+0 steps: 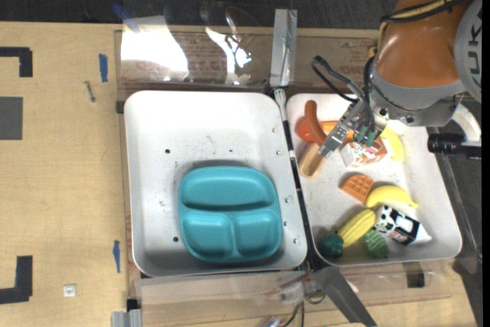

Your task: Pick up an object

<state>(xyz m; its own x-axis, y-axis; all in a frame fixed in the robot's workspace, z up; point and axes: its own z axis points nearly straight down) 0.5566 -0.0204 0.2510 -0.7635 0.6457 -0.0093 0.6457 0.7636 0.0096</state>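
My gripper (pixel 334 140) reaches in from the right and hangs over the upper left part of the right bin (pixel 448 199). Its tip is just above a tan wooden stick (pixel 309 162) and beside an orange-red sausage (pixel 309 120). A white and red packet (pixel 365 154) and a yellow lemon-like piece (pixel 393 145) lie right under the wrist. Further toward the front lie a waffle piece (pixel 356 186), a banana (pixel 389 197), a corn cob (pixel 356 227), a black and white carton (pixel 399 225) and two green toys (pixel 331 245).
The left bin (pixel 153 126) holds a teal divided plate (pixel 228 213) in its front half. A metal divider (pixel 282 50) and clear plastic sheet stand behind the bins. The arm's orange band (pixel 421 27) looms over the right bin's back corner.
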